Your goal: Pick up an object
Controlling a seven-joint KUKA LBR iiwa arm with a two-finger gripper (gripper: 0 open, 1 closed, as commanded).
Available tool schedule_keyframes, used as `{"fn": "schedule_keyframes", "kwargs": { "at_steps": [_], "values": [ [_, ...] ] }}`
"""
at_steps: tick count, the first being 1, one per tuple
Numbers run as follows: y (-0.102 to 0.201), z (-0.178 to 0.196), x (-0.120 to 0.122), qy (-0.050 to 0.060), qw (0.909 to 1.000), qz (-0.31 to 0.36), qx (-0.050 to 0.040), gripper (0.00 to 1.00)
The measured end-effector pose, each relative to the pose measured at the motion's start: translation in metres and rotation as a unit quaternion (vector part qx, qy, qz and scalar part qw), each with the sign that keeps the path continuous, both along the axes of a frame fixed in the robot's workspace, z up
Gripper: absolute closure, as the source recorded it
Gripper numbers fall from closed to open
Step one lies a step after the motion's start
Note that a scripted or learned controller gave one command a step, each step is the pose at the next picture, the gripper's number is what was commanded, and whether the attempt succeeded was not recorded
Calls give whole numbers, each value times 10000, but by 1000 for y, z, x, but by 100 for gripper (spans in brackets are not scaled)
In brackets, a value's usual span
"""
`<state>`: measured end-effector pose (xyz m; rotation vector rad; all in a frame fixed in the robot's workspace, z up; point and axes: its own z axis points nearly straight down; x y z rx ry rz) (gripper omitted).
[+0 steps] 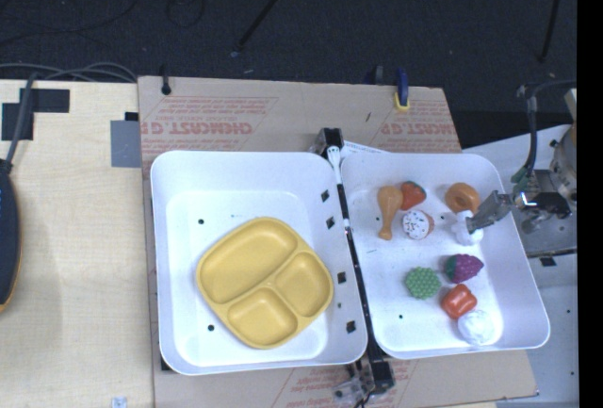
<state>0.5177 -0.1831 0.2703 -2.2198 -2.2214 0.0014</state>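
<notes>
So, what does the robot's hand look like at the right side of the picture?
The hand is grey metal with dull silver parts. It ends in a slim grey finger with a whitish tip. Behind it sits a blocky grey body with dark cables looping upward. The picture is too blurred to show any markings.

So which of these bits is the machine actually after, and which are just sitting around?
Part of the job:
- claw, at the right bin's right edge
- toy foods in the right bin: drumstick, doughnut, green broccoli, purple grapes, red pepper

Just lying about:
- yellow divided plate in the left bin
- cardboard sheet under both bins
</notes>
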Motion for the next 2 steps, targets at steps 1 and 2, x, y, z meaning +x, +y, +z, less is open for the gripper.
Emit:
{"fn": "schedule_keyframes", "kwargs": {
  "at_steps": [1, 2],
  "values": [
    [78, -48, -45, 54, 10000, 20, 32, 0],
    [170, -86, -43, 36, 10000, 33, 20, 0]
  ]
}}
